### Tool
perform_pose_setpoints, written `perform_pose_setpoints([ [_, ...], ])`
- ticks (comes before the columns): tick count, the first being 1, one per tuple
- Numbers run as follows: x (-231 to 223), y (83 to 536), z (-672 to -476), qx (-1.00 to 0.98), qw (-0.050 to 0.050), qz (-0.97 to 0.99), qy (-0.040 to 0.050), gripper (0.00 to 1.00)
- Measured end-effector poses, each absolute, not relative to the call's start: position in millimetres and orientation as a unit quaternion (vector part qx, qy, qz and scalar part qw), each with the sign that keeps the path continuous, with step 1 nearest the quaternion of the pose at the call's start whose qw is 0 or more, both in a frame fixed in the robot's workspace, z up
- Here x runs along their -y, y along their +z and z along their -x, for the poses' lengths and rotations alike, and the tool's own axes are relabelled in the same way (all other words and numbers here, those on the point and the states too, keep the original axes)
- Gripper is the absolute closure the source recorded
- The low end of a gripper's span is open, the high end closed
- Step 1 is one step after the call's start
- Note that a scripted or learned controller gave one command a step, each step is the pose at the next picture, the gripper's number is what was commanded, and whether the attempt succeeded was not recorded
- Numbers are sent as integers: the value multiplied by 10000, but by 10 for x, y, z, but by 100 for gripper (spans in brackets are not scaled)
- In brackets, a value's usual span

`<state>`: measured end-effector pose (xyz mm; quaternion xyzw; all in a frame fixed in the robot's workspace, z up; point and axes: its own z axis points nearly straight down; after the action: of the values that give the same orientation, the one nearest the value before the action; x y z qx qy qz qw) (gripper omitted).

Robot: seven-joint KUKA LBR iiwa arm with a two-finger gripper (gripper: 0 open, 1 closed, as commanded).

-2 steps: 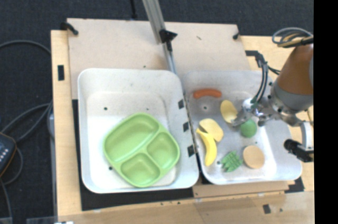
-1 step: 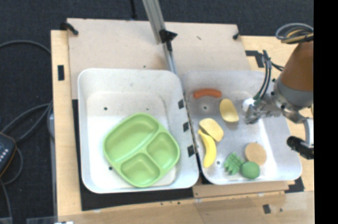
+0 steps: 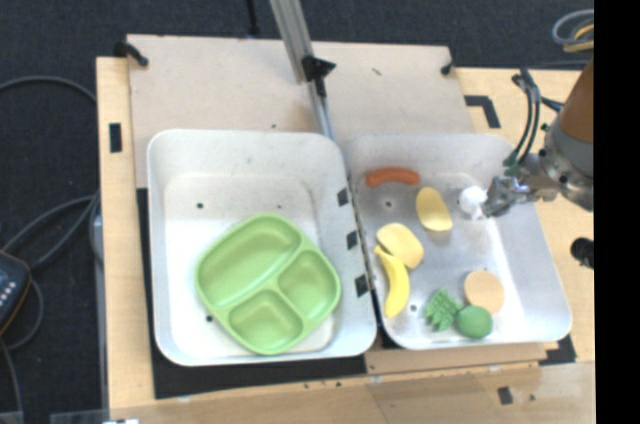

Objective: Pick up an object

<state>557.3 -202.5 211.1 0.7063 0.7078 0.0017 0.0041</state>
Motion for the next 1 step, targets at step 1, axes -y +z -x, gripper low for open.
perform_pose_setpoints([
  [1, 2042, 2659, -5590, -7081, 44, -7061, 17, 100],
])
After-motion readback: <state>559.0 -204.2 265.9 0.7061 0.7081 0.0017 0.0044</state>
